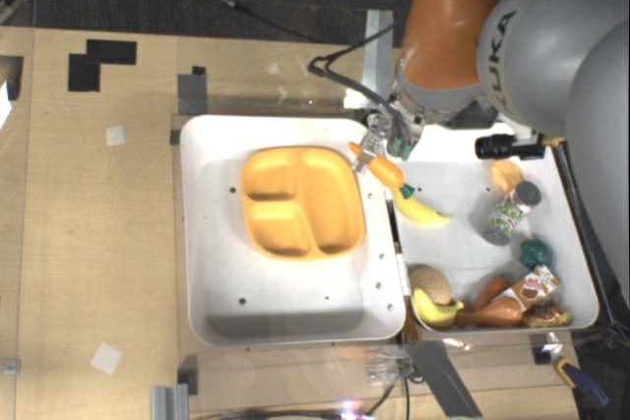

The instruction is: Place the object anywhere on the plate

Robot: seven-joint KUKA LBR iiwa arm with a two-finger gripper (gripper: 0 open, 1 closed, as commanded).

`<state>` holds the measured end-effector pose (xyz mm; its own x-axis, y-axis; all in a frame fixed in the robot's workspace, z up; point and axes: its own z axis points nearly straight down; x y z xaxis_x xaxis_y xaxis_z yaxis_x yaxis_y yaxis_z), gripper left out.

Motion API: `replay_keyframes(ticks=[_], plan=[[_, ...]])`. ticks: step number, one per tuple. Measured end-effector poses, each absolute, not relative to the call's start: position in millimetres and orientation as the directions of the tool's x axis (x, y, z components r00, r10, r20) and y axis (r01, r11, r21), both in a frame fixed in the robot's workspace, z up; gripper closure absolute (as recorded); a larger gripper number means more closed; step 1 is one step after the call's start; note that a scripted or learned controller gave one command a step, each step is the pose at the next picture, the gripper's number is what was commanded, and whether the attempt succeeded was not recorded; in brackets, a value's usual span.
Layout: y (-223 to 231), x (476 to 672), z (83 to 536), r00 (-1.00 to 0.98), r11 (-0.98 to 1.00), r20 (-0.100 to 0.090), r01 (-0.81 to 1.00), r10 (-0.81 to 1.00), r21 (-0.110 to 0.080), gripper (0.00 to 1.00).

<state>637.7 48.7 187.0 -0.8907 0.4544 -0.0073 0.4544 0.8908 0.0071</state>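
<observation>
Toy carrot (386,170), seemingly light, rigid and smooth-skinned, so best pinched mid-body across its width, appears held between the fingers of the gripper (377,149) at the 2 o'clock corner of the yellow plate (299,202), above the bins' shared rim.

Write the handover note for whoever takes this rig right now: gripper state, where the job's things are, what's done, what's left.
Gripper: hangs over the seam between the two bins, near their far end, with an orange carrot-like toy at its fingertips. The grip looks made, though the contact is small in the view.
Plate: yellow, divided into compartments, sits in the left bin, nothing on it.
Right bin: holds the leftover toys, including a banana and a can.
Done: the toy is picked and lifted clear of the right bin.
Left: carry it left over the plate, lower it, let go.
</observation>
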Motion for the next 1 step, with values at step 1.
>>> replay_keyframes(ticks=[1], plan=[[46.6, 637.8, 187.1, -0.89, 0.89, -0.008, 0.457, 0.457, 0.006, 0.0]])
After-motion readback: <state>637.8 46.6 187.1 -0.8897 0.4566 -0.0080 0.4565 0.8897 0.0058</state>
